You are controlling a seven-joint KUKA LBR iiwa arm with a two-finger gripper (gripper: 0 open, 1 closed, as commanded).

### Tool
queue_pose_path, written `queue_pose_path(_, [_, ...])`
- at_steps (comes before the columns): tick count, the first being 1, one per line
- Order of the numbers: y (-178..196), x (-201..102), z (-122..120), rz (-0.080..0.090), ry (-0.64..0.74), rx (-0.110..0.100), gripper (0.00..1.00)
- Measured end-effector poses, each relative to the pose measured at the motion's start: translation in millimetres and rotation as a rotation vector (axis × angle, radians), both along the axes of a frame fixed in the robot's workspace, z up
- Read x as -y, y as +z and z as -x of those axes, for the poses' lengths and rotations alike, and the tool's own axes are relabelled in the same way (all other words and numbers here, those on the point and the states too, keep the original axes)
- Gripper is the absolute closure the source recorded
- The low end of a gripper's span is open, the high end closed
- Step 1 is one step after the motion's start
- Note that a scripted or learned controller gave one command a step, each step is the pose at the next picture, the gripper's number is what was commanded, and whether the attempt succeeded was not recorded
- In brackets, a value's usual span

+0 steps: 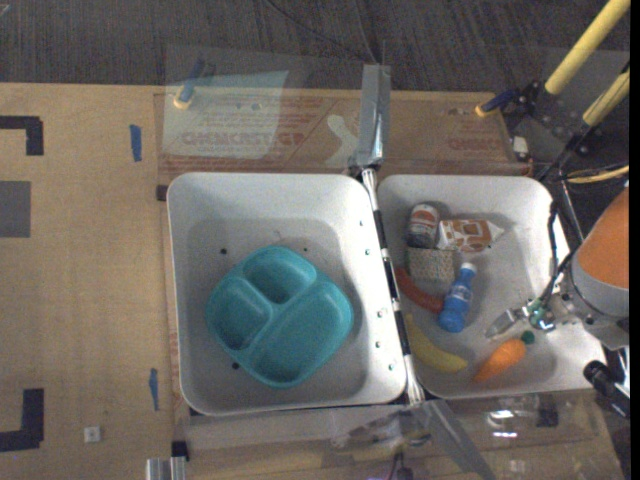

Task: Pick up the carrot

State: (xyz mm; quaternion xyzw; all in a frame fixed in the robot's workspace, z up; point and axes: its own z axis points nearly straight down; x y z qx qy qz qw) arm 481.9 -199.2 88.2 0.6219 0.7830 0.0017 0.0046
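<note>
Down in the right bin (540,196), near its front right corner, lies the carrot (500,360): a short, smooth orange cone with a small green tuft at its thick end, tilted so the tip points toward the front wall. Just beside that tuft sits the gripper (512,318), a pale metallic piece at the end of the grey arm (612,268) with its orange band. Its fingers look slightly parted, though the blur makes this hard to judge, and nothing sits between them; the carrot lies just below, apart from the fingertips as far as can be told.

Left of the carrot rests a curved yellow banana (436,350), and near it a blue plastic bottle (458,298), a red elongated item (418,288), a small can (423,225) and an orange-and-white carton (468,235). The left bin (190,268) holds a glossy teal divided plate (279,314) with three rounded compartments.
</note>
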Motion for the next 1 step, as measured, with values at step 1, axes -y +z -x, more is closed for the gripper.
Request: queue_pose_path(1, [10.9,1.4,-0.5,0.001,-0.003,0.003,1.0])
